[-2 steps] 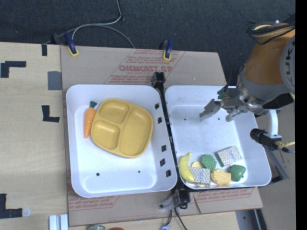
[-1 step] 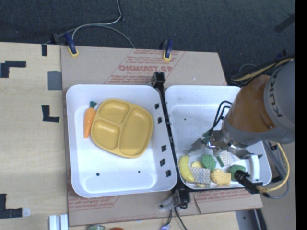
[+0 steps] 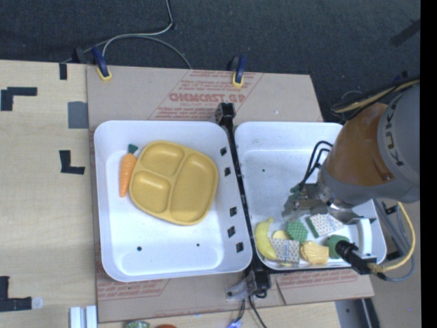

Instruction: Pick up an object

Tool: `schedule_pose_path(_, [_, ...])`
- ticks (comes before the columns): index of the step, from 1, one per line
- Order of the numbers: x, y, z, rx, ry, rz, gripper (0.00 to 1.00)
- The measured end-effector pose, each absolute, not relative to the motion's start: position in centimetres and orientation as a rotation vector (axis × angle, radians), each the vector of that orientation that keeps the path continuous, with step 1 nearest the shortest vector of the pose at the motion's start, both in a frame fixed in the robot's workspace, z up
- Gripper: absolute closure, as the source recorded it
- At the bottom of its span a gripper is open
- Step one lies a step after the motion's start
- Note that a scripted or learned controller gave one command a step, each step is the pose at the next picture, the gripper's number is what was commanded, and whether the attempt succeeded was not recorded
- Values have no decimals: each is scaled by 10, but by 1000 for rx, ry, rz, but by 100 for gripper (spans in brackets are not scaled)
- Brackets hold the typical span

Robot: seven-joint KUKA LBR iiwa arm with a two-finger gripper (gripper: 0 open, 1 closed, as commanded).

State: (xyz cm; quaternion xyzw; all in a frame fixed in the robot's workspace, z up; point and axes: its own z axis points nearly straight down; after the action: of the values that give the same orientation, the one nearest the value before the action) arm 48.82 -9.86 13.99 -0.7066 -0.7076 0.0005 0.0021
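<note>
My gripper (image 3: 300, 207) hangs low over the right bin (image 3: 273, 156), just above a cluster of small toy foods along the bin's front edge. That cluster includes a yellow banana (image 3: 263, 239), a round green piece (image 3: 298, 230), a patterned waffle-like square (image 3: 287, 250), a yellow corn cob (image 3: 314, 253) and a light checkered piece (image 3: 322, 223). The gripper's dark fingers point down and left toward the green piece; nothing shows between them. The grey arm with its orange band (image 3: 362, 152) covers the bin's right side.
The left bin (image 3: 113, 251) holds a yellow divided plate (image 3: 173, 182) and an orange carrot (image 3: 126, 172) against the plate's left edge. A black divider (image 3: 235, 183) runs between the bins. Cables trail off the bench at the right.
</note>
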Motion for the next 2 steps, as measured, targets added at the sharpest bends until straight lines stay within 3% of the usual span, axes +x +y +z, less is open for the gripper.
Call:
schedule_pose_path(1, [581,-60,184,-2219,-2224,0,100])
schedule_pose_path(2, [591,9,184,-2217,-2223,1,100])
